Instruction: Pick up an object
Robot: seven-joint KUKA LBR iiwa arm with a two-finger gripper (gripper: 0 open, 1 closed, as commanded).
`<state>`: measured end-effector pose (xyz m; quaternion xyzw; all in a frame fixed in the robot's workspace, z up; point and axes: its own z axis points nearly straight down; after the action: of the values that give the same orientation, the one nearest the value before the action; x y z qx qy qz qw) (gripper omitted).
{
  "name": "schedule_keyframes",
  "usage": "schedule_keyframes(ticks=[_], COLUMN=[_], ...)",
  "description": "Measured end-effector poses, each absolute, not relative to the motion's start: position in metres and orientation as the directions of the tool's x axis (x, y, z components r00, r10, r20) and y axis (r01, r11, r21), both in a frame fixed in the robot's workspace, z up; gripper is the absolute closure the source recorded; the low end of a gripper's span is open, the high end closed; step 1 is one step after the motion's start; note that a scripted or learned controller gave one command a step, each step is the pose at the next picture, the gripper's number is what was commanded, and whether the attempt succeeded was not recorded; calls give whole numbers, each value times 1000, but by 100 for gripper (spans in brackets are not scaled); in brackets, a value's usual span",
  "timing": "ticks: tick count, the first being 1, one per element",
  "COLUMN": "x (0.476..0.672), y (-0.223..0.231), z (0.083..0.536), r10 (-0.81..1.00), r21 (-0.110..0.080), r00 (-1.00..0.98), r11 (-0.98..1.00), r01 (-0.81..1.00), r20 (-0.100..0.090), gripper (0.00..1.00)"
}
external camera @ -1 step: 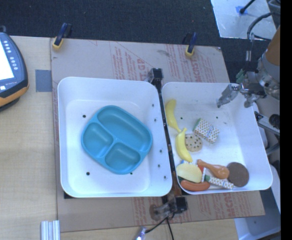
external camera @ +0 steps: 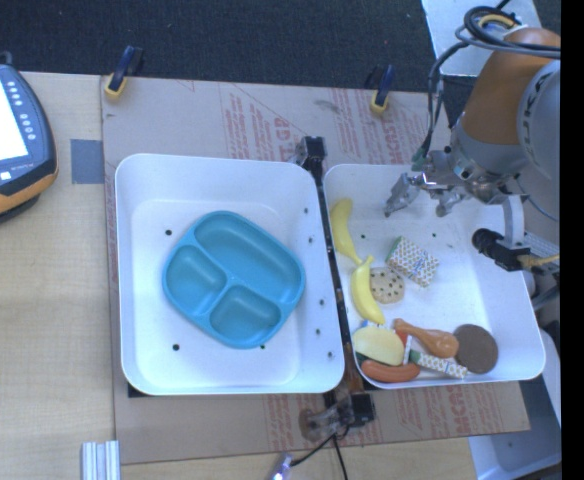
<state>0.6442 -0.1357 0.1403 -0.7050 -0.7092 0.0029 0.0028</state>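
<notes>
A: Red and orange toy food is seen at the right bin's (external camera: 517, 313) near edge: a sausage (external camera: 390, 372), a drumstick (external camera: 427, 337), a brown disc (external camera: 475, 348).
B: And beyond?
A: Two bananas (external camera: 353, 260), a cookie (external camera: 386, 286) and a patterned block (external camera: 413, 262) are found mid-bin. A blue plate (external camera: 233, 278) is held by the left bin (external camera: 132, 268).
B: The claw (external camera: 424, 196)?
A: It is poised over the far end, fingers spread, nothing gripped.

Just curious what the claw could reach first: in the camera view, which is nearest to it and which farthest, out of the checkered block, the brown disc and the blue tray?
From the gripper:
1. Checkered block, just below it, right bin.
2. Brown disc, right bin's lower corner.
3. Blue tray, over in the left bin.
</notes>
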Motion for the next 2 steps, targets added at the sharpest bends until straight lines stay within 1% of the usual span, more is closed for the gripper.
schedule_keyframes(ticks=[1,2], x=[655,656], y=[-139,-204], z=[91,100], r10=[1000,1000], r21=[-9,-2], r00=[-8,-2], r11=[8,2], r01=[1000,1000], r20=[-1,-1], gripper=[0,0])
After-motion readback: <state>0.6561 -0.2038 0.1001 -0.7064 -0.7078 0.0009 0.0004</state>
